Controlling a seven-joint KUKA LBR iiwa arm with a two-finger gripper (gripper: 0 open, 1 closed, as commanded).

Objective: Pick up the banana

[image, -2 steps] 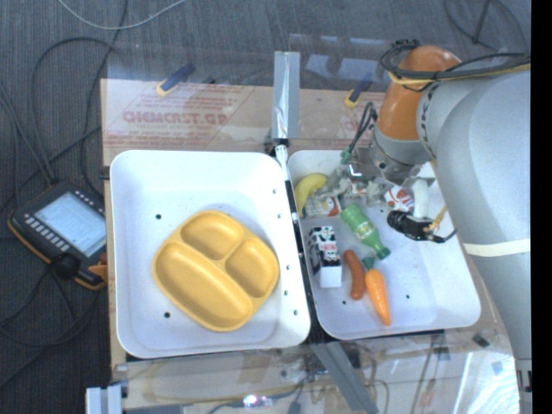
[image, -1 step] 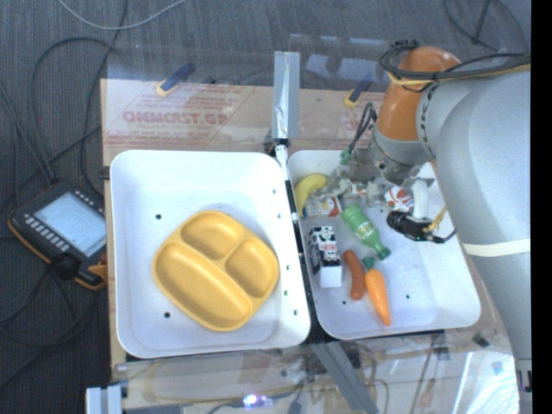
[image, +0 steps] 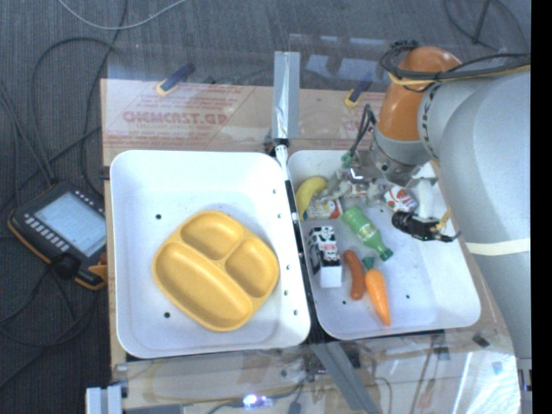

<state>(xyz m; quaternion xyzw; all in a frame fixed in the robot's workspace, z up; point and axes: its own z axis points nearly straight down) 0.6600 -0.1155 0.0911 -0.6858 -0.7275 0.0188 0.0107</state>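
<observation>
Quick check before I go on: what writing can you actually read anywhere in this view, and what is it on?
"CHEMCAST GP", red, reads mirrored and faint on the brown board behind the left bin.
Black-and-white carton in the right bin: print too small to read.
Pendant screen: blurred, unreadable.

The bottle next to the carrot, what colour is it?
Green bottle with a white cap, seen in the camera view.

A yellow banana (image: 309, 191) is showing beside a green bottle (image: 365, 233), an orange carrot (image: 377, 296) and a black-and-white carton (image: 325, 247); a yellow divided tray (image: 216, 268) is sitting in the white left bin (image: 138, 179).
</observation>
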